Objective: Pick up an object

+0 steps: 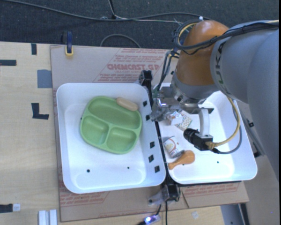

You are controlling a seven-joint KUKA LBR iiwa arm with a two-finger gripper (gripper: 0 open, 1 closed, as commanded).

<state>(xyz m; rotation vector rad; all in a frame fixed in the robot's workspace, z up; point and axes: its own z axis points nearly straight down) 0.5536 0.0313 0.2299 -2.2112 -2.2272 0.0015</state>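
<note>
- We see the left bin (70, 139) holding a green divided tray (111, 124), tilted a bit
- A tan bread-like piece (126, 104) sits on the tray's upper right edge
- The gripper (167, 110) hangs low over the right bin (234, 165), near its upper left corner by the divider; we cannot tell its grip state
- Below it we note a small patterned packet (183, 122), a crumpled wrapper (171, 145) and an orange drumstick-shaped toy (182, 159), all lying loose
- The arm's orange band (202, 36) sits above the right bin
</note>
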